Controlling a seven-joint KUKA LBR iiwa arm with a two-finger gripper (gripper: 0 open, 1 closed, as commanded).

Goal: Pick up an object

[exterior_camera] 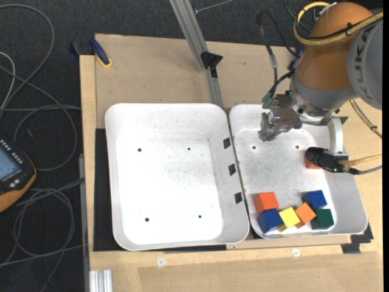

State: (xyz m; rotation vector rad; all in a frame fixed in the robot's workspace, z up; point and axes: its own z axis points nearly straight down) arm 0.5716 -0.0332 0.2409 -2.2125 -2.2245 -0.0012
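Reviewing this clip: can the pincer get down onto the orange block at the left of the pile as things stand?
Probably yes. The pincer hangs over the far end of the right bin, and bare floor lies between it and the orange block. The block's top is uncovered, though a blue block crowds its near side.

A robotics lab: a plywood counter (pixel 152 66) carries two white bins (pixel 121 132) left of and beneath the fingers (pixel 268 131), loose cables (pixel 36 181) trail across dark carpet far to their left, and an aluminium strut (pixel 191 29) rises behind them.
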